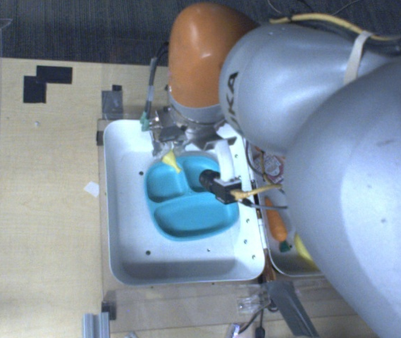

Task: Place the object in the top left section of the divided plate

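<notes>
Gripper (166, 145): grip state cannot be told. Yellow object (170, 163) just below it, over the plate (193, 213).

A blue divided plate (189, 206) is lying flat in the left white bin (126, 210). A small yellow object (170, 162) is resting at its upper left edge.

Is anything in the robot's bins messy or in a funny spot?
Nothing looks spilled or broken. The blue divided plate lies flat in the left bin. A small yellow object sits at the plate's top left edge, right under the gripper.
</notes>
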Action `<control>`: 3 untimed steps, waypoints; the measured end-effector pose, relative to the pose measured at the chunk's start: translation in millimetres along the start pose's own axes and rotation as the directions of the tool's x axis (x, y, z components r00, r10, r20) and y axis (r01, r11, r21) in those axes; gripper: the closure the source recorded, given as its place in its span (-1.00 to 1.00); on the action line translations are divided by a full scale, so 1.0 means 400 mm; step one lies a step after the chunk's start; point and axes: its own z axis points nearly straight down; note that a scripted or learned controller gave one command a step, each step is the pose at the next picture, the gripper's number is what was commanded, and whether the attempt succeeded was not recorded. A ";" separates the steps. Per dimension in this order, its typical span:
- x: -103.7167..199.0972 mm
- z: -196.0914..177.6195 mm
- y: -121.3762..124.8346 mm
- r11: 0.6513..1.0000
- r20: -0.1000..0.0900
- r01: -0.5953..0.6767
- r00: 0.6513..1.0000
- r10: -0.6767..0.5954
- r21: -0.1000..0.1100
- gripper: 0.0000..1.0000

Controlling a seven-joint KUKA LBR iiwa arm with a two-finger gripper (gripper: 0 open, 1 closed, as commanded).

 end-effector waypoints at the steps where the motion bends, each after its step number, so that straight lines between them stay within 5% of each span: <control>1: -0.292 -0.006 0.112 0.992 0.001 -0.130 0.992 0.130 -0.001 1.00; 2: -0.403 0.077 -0.125 0.965 0.001 -0.261 0.965 0.261 0.002 1.00; 3: -0.476 0.098 -0.002 0.914 0.001 -0.405 0.914 0.405 0.000 1.00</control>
